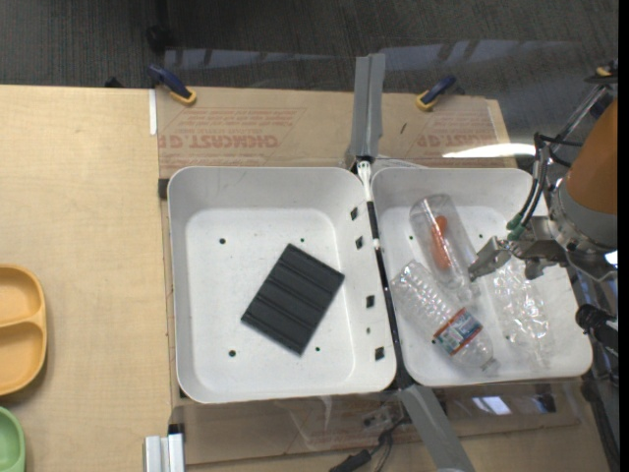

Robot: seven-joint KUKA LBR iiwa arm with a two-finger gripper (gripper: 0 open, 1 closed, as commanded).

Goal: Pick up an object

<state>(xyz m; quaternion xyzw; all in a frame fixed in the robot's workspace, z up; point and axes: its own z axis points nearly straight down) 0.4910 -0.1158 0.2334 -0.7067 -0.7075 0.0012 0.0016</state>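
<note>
Jaws of the gripper hang spread over the right bin; slick clear bottles could roll away.

1. Two bins sit side by side on the worktop: left bin, right bin.
2. A ridged pad lies mid left bin.
3. In the right bin, a tube lies at 12 o'clock, a bottle at 6, a crumpled wrapper at 3.
4. The gripper hangs between tube and wrapper.
5. A tray lies at the worktop's 9 o'clock edge.
</note>
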